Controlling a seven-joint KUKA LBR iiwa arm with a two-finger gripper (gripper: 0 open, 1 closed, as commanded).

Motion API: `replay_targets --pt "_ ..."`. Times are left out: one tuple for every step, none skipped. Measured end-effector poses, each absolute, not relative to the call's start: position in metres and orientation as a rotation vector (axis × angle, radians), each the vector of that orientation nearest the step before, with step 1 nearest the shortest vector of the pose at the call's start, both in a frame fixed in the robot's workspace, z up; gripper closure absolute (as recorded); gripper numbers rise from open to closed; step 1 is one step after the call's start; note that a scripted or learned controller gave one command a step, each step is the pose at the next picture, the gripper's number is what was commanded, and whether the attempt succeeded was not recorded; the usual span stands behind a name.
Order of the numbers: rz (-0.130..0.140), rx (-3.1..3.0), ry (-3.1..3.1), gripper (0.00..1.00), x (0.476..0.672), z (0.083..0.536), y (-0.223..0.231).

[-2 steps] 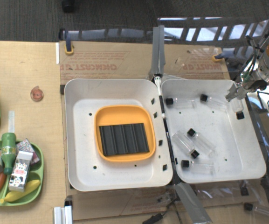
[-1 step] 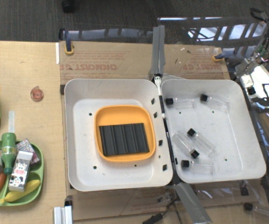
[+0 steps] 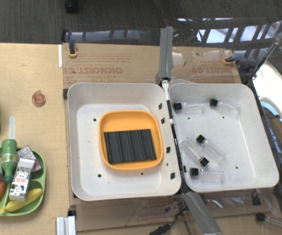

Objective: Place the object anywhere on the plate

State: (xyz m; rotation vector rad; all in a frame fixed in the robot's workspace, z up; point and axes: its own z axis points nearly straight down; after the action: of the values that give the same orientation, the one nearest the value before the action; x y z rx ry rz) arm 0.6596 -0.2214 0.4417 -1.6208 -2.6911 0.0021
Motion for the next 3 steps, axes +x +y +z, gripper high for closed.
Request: replay_targets --pt "0.002 -1.620 -2.692 0.00 0.660 0.442 -0.221" --pt "0.000 -1.189 -2.909 0.00 0.660 0.351 -0.222" --pt "0.000 -0.799 -3.044 0.00 0.649 0.389 -0.222"
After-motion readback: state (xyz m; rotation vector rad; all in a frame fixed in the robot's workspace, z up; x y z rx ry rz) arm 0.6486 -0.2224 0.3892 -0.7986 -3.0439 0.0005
